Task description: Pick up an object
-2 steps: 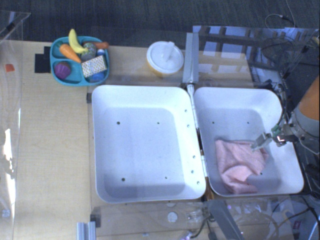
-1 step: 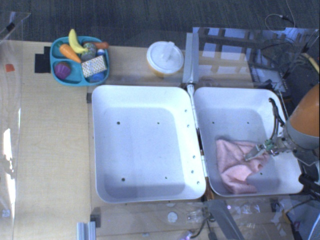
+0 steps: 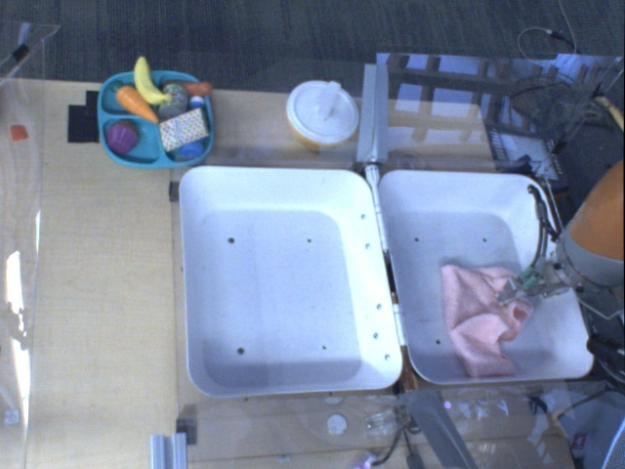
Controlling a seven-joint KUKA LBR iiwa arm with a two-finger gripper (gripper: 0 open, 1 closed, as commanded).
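Note:
A crumpled pink cloth (image 3: 473, 319) lies in the right white bin (image 3: 439, 203), toward its front right corner. My gripper (image 3: 520, 289) reaches in from the right and sits low at the cloth's upper right edge, touching or just over its folds. The arm's orange band (image 3: 601, 218) shows at the right edge of the view, above the bin's right wall. The cloth's folds under the gripper tip are partly hidden.
The left white bin (image 3: 273, 262) sits beside the right one, with a raised divider between them. Behind the bins stand a blue compartment tray (image 3: 105, 125) of toy food and a white lidded cup (image 3: 322, 112). Cables and a metal frame (image 3: 488, 86) crowd the back right.

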